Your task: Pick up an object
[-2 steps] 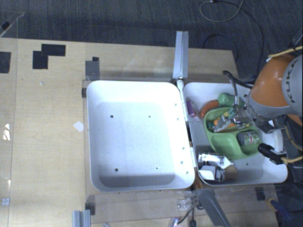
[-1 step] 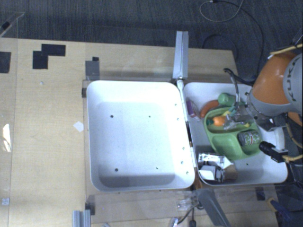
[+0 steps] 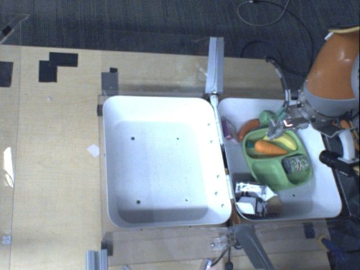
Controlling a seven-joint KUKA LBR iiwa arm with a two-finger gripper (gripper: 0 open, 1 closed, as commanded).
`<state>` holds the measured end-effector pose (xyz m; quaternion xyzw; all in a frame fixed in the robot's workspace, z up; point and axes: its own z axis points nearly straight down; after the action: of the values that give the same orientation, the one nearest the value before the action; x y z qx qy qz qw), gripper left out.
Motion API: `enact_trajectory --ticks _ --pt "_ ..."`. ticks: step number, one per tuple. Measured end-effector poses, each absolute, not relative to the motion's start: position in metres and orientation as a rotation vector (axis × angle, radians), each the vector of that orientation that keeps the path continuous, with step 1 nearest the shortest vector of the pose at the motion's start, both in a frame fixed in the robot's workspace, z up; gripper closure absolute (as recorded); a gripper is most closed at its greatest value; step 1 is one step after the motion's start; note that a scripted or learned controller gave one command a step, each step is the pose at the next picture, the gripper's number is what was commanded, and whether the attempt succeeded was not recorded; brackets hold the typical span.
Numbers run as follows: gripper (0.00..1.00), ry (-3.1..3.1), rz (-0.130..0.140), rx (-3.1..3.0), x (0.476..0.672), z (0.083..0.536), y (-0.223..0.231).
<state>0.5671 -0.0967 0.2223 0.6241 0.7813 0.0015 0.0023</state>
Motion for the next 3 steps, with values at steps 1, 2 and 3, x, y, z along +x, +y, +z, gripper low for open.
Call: enact_trajectory --ticks 1,2,3 --pt "1.0 2.383 0.005 2.037 0.554 0.318 -0.089" --pt "1.0 2.346 0.002 2.084 0.622 0.278 -0.076" --pt "1.0 2.296 0.004 2.136 0.662 0.299 -0.094"
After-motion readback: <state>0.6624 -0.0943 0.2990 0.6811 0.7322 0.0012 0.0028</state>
